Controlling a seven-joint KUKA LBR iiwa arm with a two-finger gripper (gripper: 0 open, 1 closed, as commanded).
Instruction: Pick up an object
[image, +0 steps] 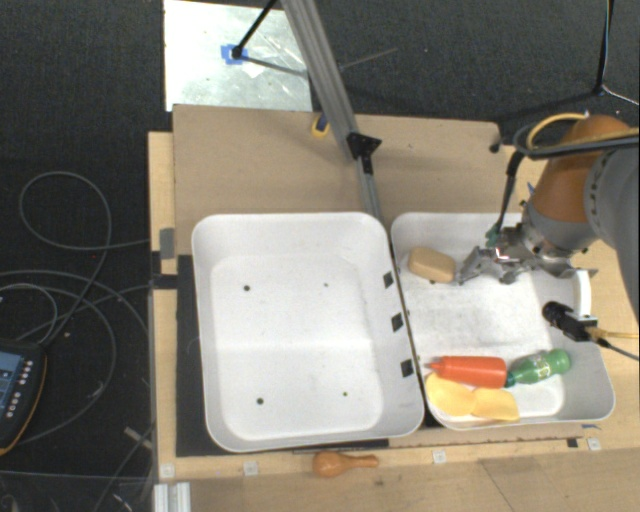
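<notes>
Reaching in from the right side of the camera view, the grey arm (590, 190) with its orange band hangs low over the right bin (600, 400), and its gripper (470, 268) points leftward at the bin's upper part. Two metal fingers (468, 262) are spread a little, with nothing between them, so the gripper is open. Just beside the fingertips, to their left, lies a tan block (432, 265) near the bin's upper left corner; whether the tips touch it is hard to say.

Along the near edge of the same bin lie three more things close together: an orange carrot-like piece (470, 370), a green bottle (538, 368) touching its right end, and a yellow piece (470, 402) just below them.

To the left sits the left bin (210, 240), its wall touching the right bin's. Both rest on a brown table (430, 160). On the table's near edge, outside the bins, lies a small tan pear-shaped object (345, 462).
</notes>
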